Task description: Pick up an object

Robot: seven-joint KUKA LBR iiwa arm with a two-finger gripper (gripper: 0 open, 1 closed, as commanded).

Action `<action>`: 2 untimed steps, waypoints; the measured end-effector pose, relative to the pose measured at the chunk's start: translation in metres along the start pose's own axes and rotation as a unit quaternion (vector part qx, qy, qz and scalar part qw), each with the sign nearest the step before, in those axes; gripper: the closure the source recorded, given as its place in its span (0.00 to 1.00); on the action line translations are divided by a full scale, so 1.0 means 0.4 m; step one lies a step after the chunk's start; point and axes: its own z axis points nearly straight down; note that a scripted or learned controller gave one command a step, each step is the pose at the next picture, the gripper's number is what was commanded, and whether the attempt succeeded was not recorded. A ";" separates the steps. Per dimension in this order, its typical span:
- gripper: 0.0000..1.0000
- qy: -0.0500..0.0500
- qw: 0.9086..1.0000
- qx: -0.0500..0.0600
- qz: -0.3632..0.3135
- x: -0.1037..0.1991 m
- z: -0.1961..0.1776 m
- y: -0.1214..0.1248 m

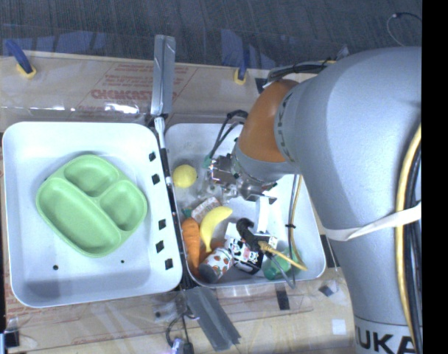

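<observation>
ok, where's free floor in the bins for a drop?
Left bin: bare floor all round the green divided plate, widest along the near edge. Right bin: crowded, with lemon, banana, carrot and clutter under the claw.

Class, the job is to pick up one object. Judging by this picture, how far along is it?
Done: the arm has reached over the right bin. In hand: nothing visibly held; the gripper sits low among the objects. Left: gripping and lifting one, since the lemon, banana and carrot lie in the bin.
</observation>
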 end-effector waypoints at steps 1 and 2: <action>1.00 0.000 1.000 0.000 0.023 0.176 -0.251 -0.014; 0.00 0.000 1.000 0.001 0.023 0.175 -0.251 -0.014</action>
